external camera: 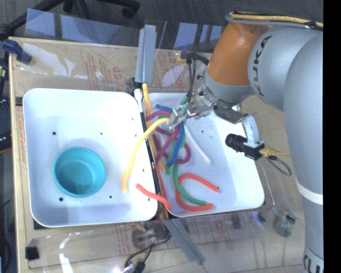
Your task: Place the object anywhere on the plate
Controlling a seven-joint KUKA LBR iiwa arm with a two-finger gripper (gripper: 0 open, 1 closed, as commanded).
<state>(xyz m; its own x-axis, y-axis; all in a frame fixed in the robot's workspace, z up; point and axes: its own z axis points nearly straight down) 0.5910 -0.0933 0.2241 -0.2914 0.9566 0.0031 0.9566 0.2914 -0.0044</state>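
A teal plate [79,171] sits in the lower left of the left bin [40,104]. A long yellow flexible strand [137,149] arcs from the left bin's floor up over the divider between the bins. Its upper end is pinched in my gripper [171,120], which hangs shut over the upper left of the right bin [244,181]. The strand's lower end rests to the right of the plate, apart from it.
Beneath the gripper lies a tangle of purple, blue, magenta and green strands [176,149]. A white strand [200,151], a red arc [198,181] and a green arc [190,201] lie further right and nearer. Another red strand [150,193] crosses the divider. A short orange piece [145,91] stands at the divider's far end.
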